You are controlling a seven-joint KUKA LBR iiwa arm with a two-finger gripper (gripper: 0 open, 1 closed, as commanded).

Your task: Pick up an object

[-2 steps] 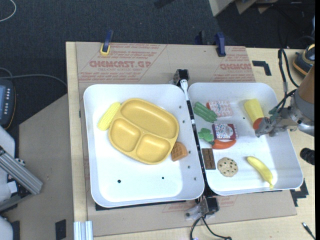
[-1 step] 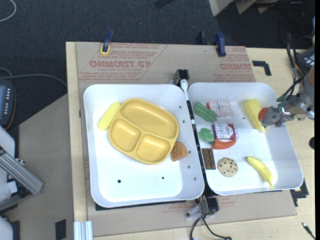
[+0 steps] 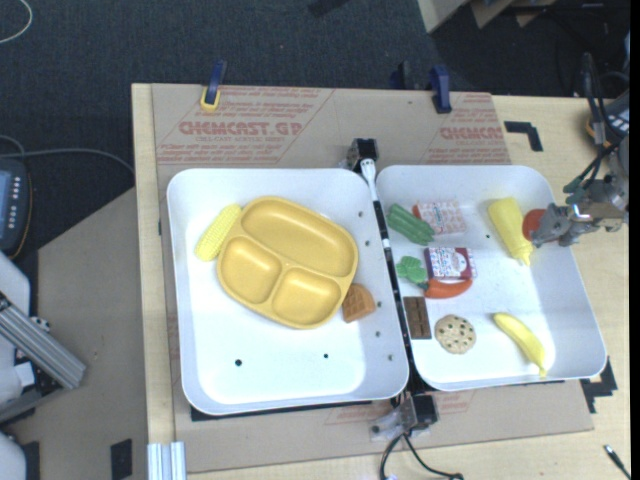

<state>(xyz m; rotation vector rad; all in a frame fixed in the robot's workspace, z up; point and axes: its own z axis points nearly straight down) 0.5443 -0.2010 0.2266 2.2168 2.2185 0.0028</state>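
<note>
Two bins, one gripper, a dozen toy foods.
The gripper (image 3: 560,223) sits at the right bin's (image 3: 570,298) far edge, touching a red piece (image 3: 535,221) beside a corn cob (image 3: 509,228); its finger state cannot be told. That bin also holds one banana (image 3: 524,340), one cookie (image 3: 455,334). The left bin (image 3: 200,348) holds one yellow tray (image 3: 285,260), a second cob (image 3: 217,231).

2 white bins (image 3: 200,368); left holds 1 yellow divided tray (image 3: 285,261), 1 yellow corn cob (image 3: 217,232), 1 brown pastry (image 3: 358,303). Right holds 2 green vegetables (image 3: 409,223), 1 tan cookie (image 3: 455,334) with dark specks, 1 dark brown chocolate bar (image 3: 416,317), 1 yellow banana (image 3: 523,340). Bench board (image 3: 300,128) tan with red lettering.
</note>
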